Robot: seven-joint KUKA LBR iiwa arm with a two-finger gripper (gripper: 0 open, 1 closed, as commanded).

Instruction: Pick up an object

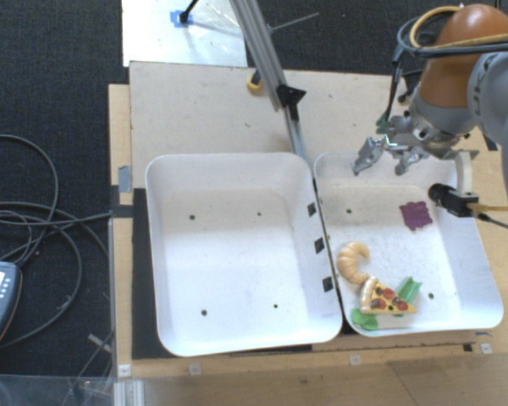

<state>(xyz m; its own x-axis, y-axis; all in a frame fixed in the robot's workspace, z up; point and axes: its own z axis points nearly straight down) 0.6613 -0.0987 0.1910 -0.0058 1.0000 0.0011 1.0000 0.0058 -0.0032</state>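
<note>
My gripper [379,161] hangs over the far edge of the right bin [474,256], its two fingers spread apart with nothing between them. Below it in that bin lie a purple toy piece [416,216] to the right, a tan croissant [353,260] near the bin's left wall, and a pizza slice [386,299] with green leaves [409,288] near the front. None of these touches the gripper.
The left bin [165,252] stands beside the right one, with a divider edge between them. A slanted metal pole [267,49] crosses the back board. Cables and a pendant lie on the dark floor at the left.
</note>
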